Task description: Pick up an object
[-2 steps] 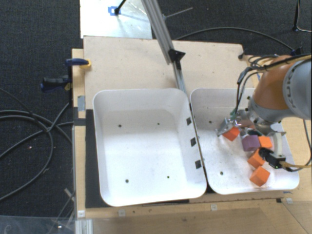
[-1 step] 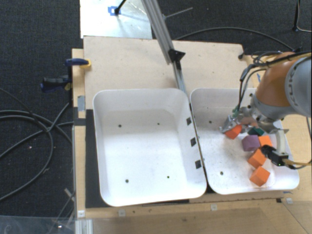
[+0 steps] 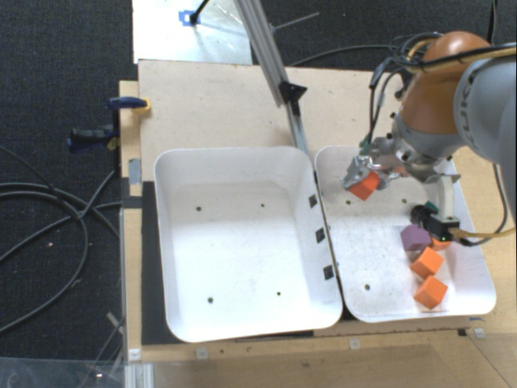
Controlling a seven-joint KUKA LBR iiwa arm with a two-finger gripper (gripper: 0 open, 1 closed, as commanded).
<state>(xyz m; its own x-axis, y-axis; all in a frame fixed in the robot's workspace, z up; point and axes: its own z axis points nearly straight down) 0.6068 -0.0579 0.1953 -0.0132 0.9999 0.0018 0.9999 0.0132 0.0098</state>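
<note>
Right now we see the gripper (image 3: 361,178) over the upper left part of the right bin (image 3: 380,297), with an orange block (image 3: 364,187) at its tip. The block seems to sit between the fingers, clamped, though the view is small. Lower right in that bin lie a purple block (image 3: 415,237) and two more orange cubes (image 3: 428,262), close together. Left of it stands the left bin (image 3: 170,217).

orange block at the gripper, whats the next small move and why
Probably a short straight lift. The gripper appears to have an orange block between its fingers, low over the right bin. Raising it would test the hold while staying clear of the purple block nearby.
</note>
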